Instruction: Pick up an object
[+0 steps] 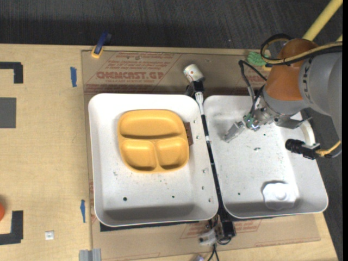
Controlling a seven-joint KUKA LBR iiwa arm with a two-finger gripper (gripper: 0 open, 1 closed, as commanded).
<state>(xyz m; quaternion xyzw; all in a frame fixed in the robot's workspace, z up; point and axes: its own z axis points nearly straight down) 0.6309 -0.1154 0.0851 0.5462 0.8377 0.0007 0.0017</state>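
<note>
The jaws of the gripper [232, 131] look close together, with nothing between them, just above the floor of the right bin [304, 203]. They sit toward 10 o'clock in that bin. A white object [278, 192] lies near 5 o'clock in the same bin, well apart from the gripper. A yellow tray [153, 139] with three sections lies in the left bin [109, 194].

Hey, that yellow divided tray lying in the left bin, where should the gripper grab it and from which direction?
Probably by the rim. The yellow divided tray lies flat and looks too wide to span, so come straight down and pinch one edge. Its right edge, nearest the gripper, seems the easiest reach.
</note>
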